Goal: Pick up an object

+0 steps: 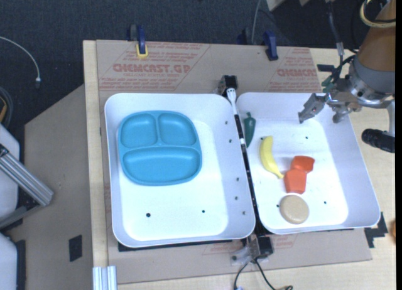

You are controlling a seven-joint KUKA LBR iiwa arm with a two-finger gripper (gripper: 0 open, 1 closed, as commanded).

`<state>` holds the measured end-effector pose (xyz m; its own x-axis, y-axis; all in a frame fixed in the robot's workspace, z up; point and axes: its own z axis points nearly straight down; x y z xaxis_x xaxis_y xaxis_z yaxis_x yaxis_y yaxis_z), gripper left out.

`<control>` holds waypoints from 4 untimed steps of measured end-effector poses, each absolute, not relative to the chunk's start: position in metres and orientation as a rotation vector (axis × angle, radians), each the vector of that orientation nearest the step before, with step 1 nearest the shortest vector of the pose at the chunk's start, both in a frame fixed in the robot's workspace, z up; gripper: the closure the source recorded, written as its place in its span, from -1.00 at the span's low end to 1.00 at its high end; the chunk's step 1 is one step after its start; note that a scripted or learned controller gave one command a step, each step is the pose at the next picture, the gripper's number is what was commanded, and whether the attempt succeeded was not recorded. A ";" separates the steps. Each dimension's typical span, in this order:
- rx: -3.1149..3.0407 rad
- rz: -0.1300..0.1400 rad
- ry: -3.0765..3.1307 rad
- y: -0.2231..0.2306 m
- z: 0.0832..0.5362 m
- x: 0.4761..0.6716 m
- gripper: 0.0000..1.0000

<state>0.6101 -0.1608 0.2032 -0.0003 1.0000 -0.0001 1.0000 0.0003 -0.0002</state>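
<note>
Gripper (321, 112): fingers spread, nothing between them, over right bin (352, 157) far edge | right bin: banana (269, 155), orange block (298, 174), tan disc (294, 209), green pepper (249, 125) | left bin (176, 220): blue divided plate (160, 147)

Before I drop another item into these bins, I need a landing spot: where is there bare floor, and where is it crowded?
Left bin: bare strip below and right of the blue divided plate. Right bin: bare along its right side and top, under the gripper. Crowded: its left-centre, where the green pepper, banana, orange block and tan disc cluster.
</note>
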 end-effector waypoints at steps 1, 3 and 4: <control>-2.218 0.003 -2.220 -0.154 0.159 0.608 -1.00; -2.219 0.003 -2.220 -0.153 0.083 0.602 -1.00; -2.222 0.000 -2.222 -0.154 0.095 0.603 1.00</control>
<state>0.6032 -0.1537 0.0955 -0.0001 1.0000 -0.0003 1.0000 0.0001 0.0003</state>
